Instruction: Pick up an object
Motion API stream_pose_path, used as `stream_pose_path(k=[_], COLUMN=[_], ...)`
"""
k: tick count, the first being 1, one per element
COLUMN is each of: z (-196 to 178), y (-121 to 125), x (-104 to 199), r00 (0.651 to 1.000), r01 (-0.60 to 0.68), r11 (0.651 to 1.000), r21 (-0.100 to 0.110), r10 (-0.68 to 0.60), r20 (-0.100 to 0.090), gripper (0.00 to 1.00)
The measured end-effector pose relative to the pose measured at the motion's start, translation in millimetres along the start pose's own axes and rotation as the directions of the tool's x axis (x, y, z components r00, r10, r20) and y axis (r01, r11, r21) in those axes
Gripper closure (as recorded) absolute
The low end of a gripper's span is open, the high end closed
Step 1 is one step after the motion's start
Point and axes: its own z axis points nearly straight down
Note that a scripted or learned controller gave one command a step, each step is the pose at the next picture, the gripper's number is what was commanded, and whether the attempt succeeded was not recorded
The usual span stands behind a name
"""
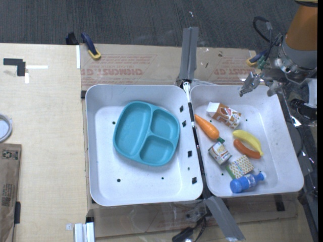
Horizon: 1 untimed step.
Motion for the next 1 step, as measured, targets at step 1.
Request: stream_pose_path(k=[1], z=[119.3], y=[-18.0], x=[-20.6], r00=[1.000], r01=[0.022], r11=[0.999], r21=[-0.023], r10=[-0.022], r20=[0.004], gripper=[0.00])
